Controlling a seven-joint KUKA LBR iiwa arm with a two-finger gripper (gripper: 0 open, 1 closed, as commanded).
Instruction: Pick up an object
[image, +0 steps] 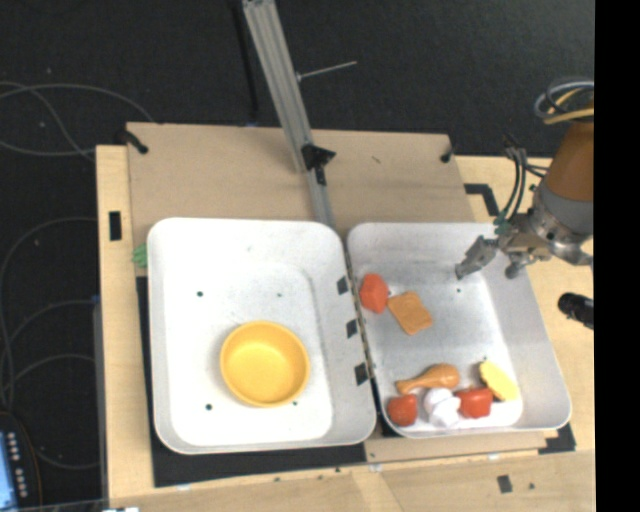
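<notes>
Hovering at two o'clock over the right bin (520, 330), my end effector (495, 258) was spread and held nothing; the toy objects (445, 395) lay clustered at five o'clock.

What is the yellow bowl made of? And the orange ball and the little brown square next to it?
The round yellow bowl looks like smooth plastic: even colour, soft sheen. The small orange-red ball seems to be plastic or rubber toy food; its glossy, even skin hints so, but it is too small to be sure. The flat tan-brown square looks matte, maybe foam or plastic toy bread.
</notes>
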